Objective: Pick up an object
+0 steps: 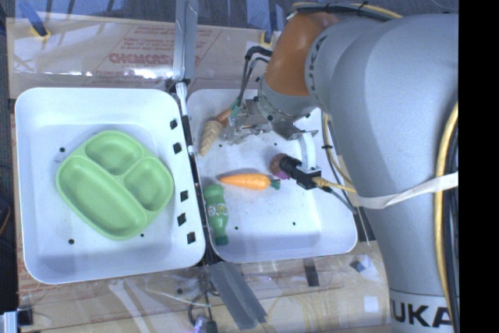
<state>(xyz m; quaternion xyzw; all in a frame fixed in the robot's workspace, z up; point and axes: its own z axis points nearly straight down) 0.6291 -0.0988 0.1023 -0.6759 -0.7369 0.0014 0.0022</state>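
Observation:
In the right bin [335, 234] lie an orange toy carrot [245, 182], a green bottle [217, 212] along the left wall, and a tan cone-shaped toy [210, 135] near the back left. A small brown and purple thing [279, 164] sits right of the carrot. My gripper [245, 125] hangs low over the back of this bin, just right of the tan cone and above the carrot. I see nothing held in it.
The left bin [39, 253] holds a green divided plate [115, 183]. A ridge with black clips [185, 183] separates the two bins. The grey arm [390, 113] covers the right bin's back right part.

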